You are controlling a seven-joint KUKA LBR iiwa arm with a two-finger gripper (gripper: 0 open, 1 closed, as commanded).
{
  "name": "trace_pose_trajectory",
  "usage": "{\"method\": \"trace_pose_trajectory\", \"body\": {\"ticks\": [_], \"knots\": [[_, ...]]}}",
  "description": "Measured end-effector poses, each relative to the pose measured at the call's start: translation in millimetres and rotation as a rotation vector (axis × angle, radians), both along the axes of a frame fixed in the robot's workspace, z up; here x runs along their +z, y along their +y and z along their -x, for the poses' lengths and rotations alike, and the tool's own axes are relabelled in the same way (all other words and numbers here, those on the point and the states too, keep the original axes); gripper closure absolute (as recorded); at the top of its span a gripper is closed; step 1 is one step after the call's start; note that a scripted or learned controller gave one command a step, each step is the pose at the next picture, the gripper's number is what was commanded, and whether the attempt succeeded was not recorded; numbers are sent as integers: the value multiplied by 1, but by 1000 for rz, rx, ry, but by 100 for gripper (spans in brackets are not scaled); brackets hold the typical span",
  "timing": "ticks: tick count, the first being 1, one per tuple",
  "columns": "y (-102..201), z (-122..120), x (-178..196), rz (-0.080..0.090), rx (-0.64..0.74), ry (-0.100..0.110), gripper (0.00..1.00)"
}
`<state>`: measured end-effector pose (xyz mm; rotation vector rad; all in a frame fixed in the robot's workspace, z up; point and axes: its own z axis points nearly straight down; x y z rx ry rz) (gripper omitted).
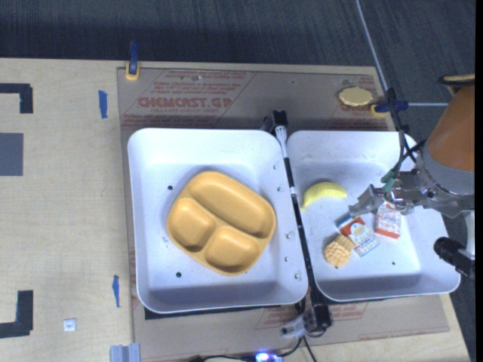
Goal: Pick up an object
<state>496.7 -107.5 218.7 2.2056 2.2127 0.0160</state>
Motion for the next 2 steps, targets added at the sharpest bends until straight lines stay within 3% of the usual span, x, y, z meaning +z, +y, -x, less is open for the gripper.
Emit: {"method": "trace_pose_trajectory", "body": {"ticks": [2], "knots": [[0,-3,21,3,3,-9,100]]}}
